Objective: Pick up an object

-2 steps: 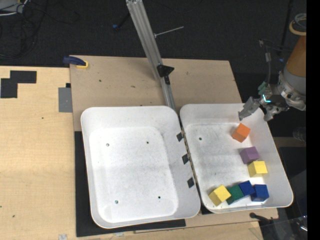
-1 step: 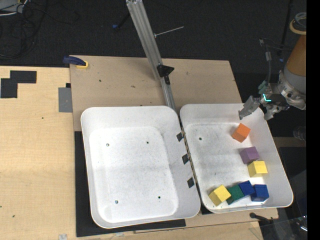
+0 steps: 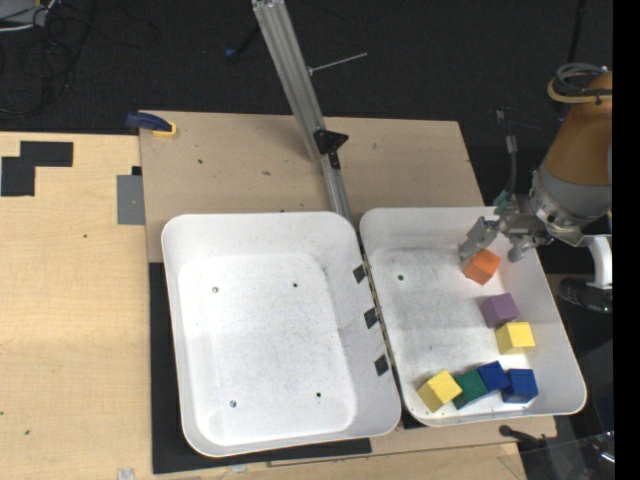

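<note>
Nearest the camera, along the right bin's point(image 3: 572, 393) front edge, sit one yellow block point(image 3: 438, 390), one green block point(image 3: 469, 386) and two blue blocks point(image 3: 507, 381), bunched together. One more yellow cube point(image 3: 516, 337) and one purple cube point(image 3: 497, 309) lie by the right wall. An orange cube point(image 3: 482, 266) is at the far right corner, just beside the gripper point(image 3: 503, 239), whose fingers are spread apart and hold nothing. Beside it, the left bin point(image 3: 190, 238) rests on a wooden bench point(image 3: 70, 298) before a dark backdrop.
</note>
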